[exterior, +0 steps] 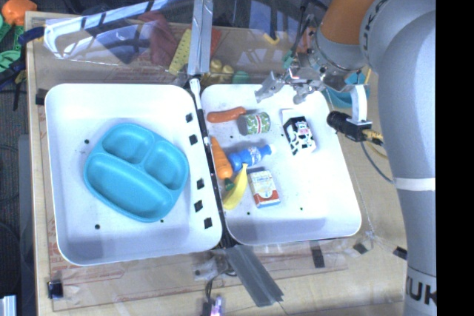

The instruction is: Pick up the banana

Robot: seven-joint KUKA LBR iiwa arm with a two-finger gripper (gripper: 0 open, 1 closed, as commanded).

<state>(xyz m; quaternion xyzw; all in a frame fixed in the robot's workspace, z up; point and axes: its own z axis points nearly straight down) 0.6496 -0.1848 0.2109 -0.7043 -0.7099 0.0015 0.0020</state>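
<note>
While the gripper hangs over the right bin's far edge, fingers spread and holding nothing, the banana lies well below-left of them beside a carrot. White letters "KU" mark the arm's base.

1 camera above, slanting over bins

I see my gripper over the far edge of the right bin. Just below it lie a sausage and a can. Further down are a bottle, a carrot, the banana and a small box. The tray sits in the left bin, far off to the hand's left.
</note>
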